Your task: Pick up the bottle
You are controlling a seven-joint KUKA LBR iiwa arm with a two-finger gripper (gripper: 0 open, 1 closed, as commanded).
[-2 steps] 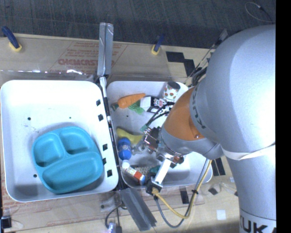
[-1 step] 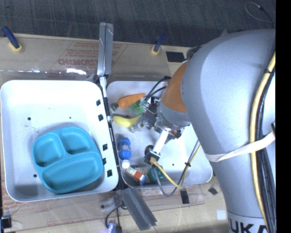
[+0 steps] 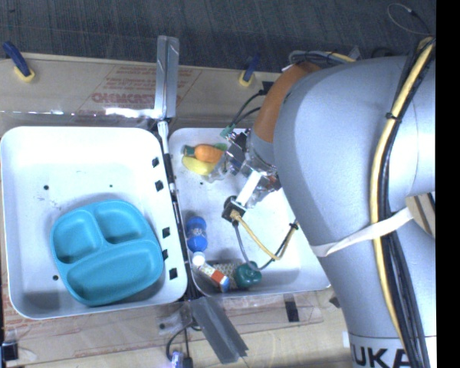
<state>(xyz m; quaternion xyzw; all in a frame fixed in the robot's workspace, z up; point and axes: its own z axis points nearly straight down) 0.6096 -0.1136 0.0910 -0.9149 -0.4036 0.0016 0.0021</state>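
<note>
A small bottle (image 3: 213,272) with a white cap and a red and blue label lies on its side at the near edge of the right bin (image 3: 287,271). A blue, bottle-like item (image 3: 195,233) stands by that bin's left wall. My gripper (image 3: 232,156) hangs over the far part of the right bin. It is right beside an orange and yellow toy fruit (image 3: 202,158) and well away from both bottles. The grey arm covers the right side of this bin.
A dark green round object (image 3: 248,276) lies next to the labelled bottle. The left bin (image 3: 31,156) holds a blue divided plate (image 3: 107,250). A raised divider (image 3: 167,198) separates the two bins.
</note>
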